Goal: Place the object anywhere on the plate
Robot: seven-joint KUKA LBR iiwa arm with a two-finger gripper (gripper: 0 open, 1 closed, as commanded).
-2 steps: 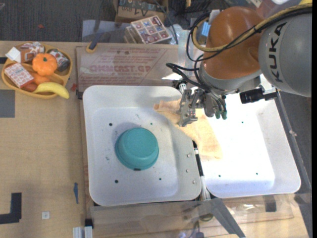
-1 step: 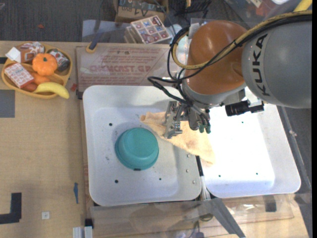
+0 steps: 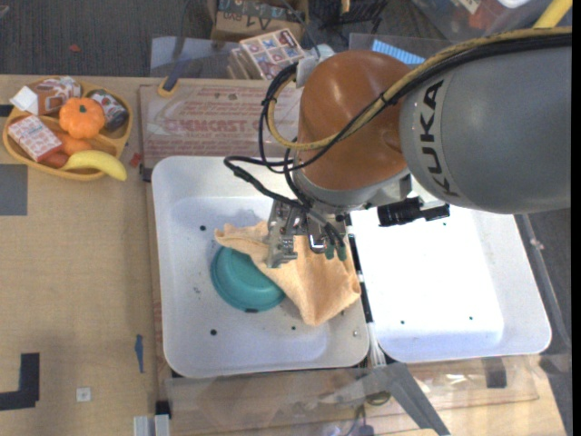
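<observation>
Your gripper point(image 3: 295, 242) pinches the yellow cloth point(image 3: 313, 284), which lies in the left bin point(image 3: 182, 334), partly over the teal plate point(image 3: 238, 282). Lift it slowly (it may slip), then drop it on the plate's middle.

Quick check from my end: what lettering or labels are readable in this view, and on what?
"KUKA", partly cut off, on the grey robot arm.
Faint red print on the long cardboard box behind the bins: too blurred to read.
Printed packets in the yellow bowl of toy food: too small to read.
</observation>
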